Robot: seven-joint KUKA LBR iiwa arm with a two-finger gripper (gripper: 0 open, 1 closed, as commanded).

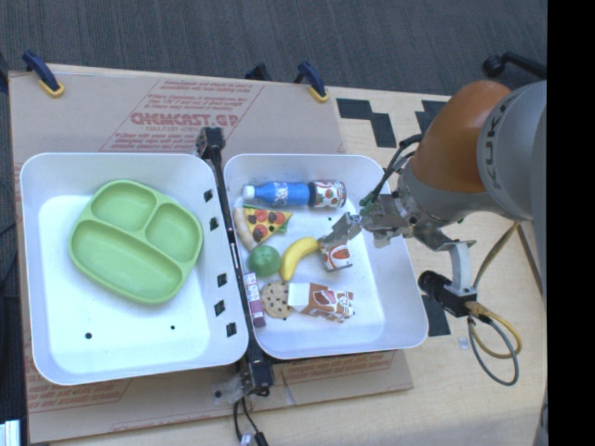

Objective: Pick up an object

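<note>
Two white bins sat side by side on the bench; the left bin held a green divided plate, the right bin held the toy food. Arm entered from the right, gripper low over the right bin's middle-right area, fingers slightly parted, tips just above or touching a small red-and-white carton. Nothing was visibly between the fingers, so no grasp was recorded. Contact with the carton could not be confirmed at this angle. Nearest candidates: carton directly below the fingertips; banana just to camera-left of it, long axis running diagonally from upper right to lower left. Also in the bin: blue bottle and red can lying end to end along the far wall, pizza slice, green ball-shaped fruit, cookie, and a second, larger carton lying flat near the front. Judgement: the carton was the likely target; a short straight descent would suffice, with the banana close enough to be nudged.
</note>
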